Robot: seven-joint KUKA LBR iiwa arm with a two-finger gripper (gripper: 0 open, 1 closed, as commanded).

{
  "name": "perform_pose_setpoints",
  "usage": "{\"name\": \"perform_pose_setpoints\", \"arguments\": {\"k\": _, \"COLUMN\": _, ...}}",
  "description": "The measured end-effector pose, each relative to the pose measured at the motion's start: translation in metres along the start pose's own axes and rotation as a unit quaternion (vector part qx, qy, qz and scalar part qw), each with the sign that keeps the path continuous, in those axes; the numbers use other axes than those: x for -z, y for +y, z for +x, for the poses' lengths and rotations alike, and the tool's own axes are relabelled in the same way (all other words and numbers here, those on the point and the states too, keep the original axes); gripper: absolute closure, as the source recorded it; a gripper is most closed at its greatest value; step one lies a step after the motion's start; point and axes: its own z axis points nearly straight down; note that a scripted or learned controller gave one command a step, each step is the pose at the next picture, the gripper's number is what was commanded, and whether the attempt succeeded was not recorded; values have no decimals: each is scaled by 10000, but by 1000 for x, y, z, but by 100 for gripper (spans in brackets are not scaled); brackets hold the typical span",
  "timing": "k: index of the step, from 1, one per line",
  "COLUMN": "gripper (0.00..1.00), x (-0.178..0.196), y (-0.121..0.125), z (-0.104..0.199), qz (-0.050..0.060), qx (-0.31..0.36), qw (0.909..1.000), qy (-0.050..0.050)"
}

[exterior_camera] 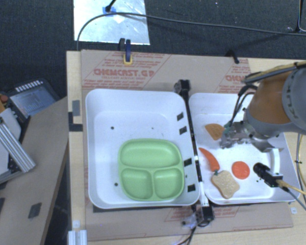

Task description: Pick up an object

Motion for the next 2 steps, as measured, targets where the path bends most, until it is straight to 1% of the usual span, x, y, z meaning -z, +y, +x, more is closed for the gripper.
{"name": "perform_pose_setpoints", "arguments": {"k": 1, "gripper": 100, "x": 46, "y": -2, "z": 6, "qz": 51, "qx": -4, "qw": 10000, "qy": -16}}
{"name": "perform_pose_setpoints", "arguments": {"k": 2, "gripper": 100, "x": 106, "y": 8, "z": 4, "qz": 38, "qx": -3, "qw": 10000, "qy": -20}}
